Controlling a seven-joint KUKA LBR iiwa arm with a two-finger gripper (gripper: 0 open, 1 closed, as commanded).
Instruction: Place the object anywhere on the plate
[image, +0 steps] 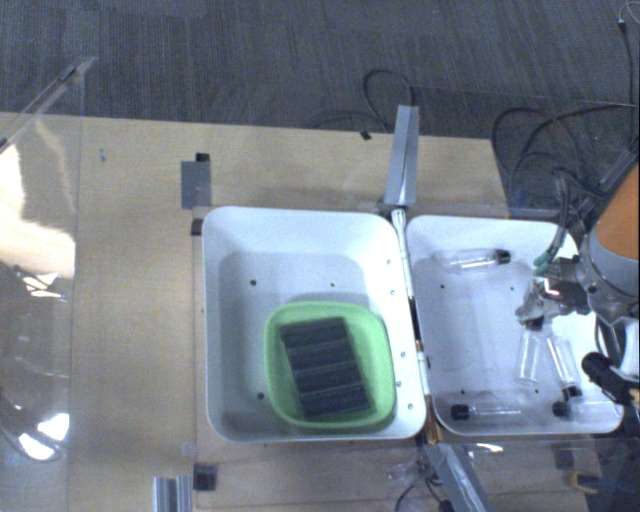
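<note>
A green plate (276, 345) lies in the left bin (225, 300), toward its front. On it rests a dark ridged rectangular block (322, 368). The right bin (450, 340) holds several clear tubes with black caps: one near the back (478, 261), one along the front (486, 410), and two side by side (530, 357) (560, 365) at the right. My gripper (537, 308) hangs over the right bin, just above the upper ends of those two tubes. Nothing shows as held in it.
A grey metal post (403, 160) stands behind the seam between the bins. Black cables (545, 130) trail over the bench at the back right. A clear sheet (60, 300) covers the bench on the left.
</note>
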